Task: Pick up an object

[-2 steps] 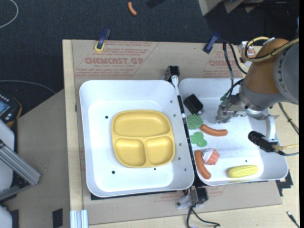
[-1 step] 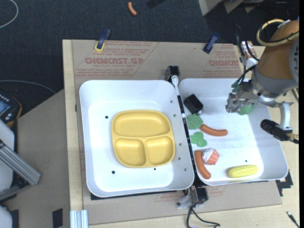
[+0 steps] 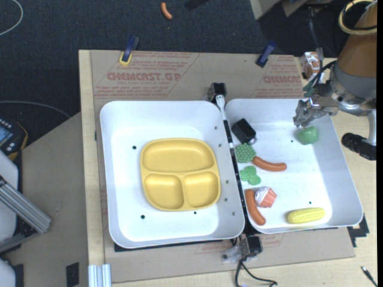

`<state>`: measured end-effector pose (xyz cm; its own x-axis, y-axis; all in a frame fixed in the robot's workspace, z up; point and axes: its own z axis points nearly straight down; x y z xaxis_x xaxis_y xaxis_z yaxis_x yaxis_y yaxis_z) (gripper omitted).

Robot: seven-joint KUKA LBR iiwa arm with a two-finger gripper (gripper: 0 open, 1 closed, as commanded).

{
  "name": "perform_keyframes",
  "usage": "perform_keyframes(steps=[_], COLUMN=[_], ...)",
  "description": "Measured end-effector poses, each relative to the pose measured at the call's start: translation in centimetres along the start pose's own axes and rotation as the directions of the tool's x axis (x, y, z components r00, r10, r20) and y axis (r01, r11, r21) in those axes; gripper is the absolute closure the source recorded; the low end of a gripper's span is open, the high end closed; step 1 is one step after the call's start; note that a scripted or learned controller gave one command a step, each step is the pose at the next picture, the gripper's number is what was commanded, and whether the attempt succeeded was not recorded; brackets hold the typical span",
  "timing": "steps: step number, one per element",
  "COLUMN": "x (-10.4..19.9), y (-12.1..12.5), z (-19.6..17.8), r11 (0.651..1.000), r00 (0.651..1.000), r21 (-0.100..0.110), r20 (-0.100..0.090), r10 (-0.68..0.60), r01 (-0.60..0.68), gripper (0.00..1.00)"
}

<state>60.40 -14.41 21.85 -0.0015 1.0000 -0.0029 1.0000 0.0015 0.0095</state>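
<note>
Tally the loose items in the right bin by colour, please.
Green: 3
Orange sausages: 2
Yellow corn: 1
Black block: 1
Red-and-white piece: 1
Total: 8

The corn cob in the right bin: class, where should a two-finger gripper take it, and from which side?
Probably at mid-length of the corn cob, coming from above, fingers closing across its narrow width. It lies flat, long axis left-right, near the bin's front wall.
</note>
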Motion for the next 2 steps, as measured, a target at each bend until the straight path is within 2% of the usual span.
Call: perform_keyframes(steps=[1,2], x=[0.0,5.1], y=[0.1,1.4], z=[-0.7,0.3], r11=[1.000,1.000], r00=[1.000,1.000], r21=[0.005,0.010], r20=[-0.001,-0.005], r10=[0.001,-0.004], r01=[-0.001,0.004], gripper=[1.00,1.00])
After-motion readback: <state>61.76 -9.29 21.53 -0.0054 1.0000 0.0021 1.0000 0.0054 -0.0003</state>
